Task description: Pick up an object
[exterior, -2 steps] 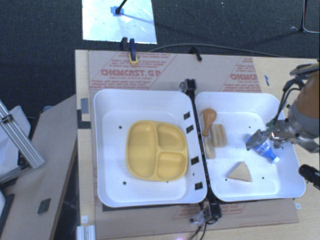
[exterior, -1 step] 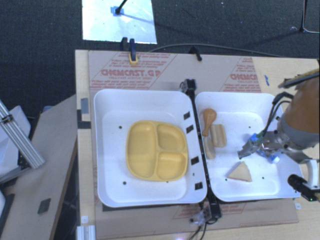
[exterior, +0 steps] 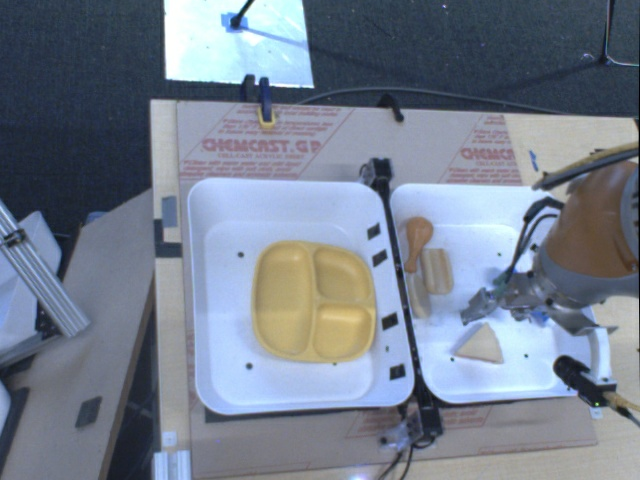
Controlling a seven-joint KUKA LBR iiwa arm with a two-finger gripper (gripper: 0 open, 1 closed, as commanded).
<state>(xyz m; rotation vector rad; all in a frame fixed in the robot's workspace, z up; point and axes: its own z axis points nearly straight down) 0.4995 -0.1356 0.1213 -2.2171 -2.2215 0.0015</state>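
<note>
Wedge-shaped pale tan block (exterior: 480, 345), the likeliest thing to pick, lies flat on the floor of the right white bin (exterior: 455, 386), toward that bin's near wall and right of centre. Bare floor shows on every side of it, so fingers could come down around it without scraping a wall. The gripper (exterior: 478, 306) hangs just behind and above the wedge, at the end of the grey arm with its orange band (exterior: 598, 230) reaching in from the right. Its dark tip points left and down, but whether the jaws stand wide or narrow I cannot tell at this size; nothing is visibly held between them. I judge this an approach, with the grasp not yet made.

Farther back, near the bin's left wall, a cream ribbed rectangular block (exterior: 436, 270) rests beside a tan wooden spoon-like piece (exterior: 415, 240). Those two sit touching or nearly so and close to the divider, giving less room for fingers. Across the divider, a yellow three-compartment plastic plate (exterior: 314, 300) sits in the middle of the left white bin (exterior: 225, 268), with open floor all round.
</note>
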